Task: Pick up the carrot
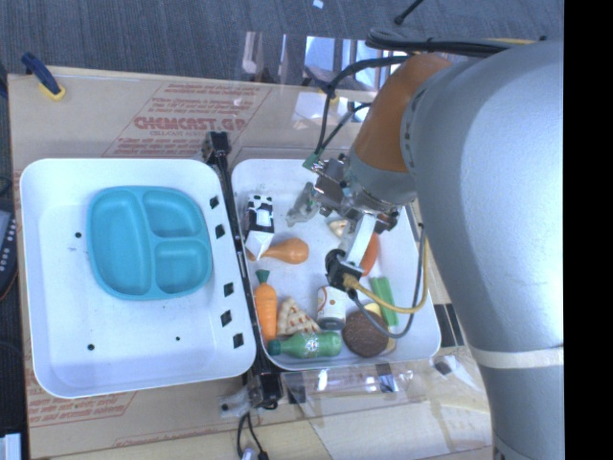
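Not picked yet from what I see: carrot (266, 310) lies against the right bin's (275, 174) left wall, gripper (309, 206) sits over that bin's middle, apart from it, grip state I can't tell, so approach, grasp, lift all remain.

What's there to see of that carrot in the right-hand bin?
The carrot is a small orange toy, plastic by its look, with what looks like a green top at its far end. It lies flat along the left wall of the right bin, near the front corner. A pizza slice lies close against its right side; I cannot tell whether they touch.
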`<state>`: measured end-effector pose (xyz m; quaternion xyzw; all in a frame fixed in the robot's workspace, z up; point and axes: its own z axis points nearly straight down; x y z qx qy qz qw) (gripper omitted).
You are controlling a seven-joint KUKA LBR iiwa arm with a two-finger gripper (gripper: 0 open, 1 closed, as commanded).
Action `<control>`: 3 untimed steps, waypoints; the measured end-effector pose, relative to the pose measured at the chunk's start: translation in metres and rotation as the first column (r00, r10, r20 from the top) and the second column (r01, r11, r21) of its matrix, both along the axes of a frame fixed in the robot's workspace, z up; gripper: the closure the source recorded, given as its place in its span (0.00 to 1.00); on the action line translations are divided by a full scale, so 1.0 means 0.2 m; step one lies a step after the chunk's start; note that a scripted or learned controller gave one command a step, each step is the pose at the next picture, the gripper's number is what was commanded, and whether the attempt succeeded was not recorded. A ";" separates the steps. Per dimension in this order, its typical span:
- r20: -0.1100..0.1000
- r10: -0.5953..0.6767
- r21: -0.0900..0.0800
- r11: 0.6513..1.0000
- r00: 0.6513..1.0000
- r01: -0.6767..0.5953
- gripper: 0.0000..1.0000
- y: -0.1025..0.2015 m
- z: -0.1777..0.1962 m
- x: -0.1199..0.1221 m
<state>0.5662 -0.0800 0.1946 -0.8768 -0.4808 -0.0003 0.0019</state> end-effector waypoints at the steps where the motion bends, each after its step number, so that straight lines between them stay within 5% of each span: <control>1: -0.014 0.015 0.002 1.000 1.000 -0.015 0.00 0.31 -0.03 -0.29; 2: -0.015 -0.182 -0.002 0.983 0.983 0.182 0.00 0.22 -0.02 -0.34; 3: -0.017 -0.145 -0.004 0.989 0.989 0.145 0.00 0.34 -0.03 -0.46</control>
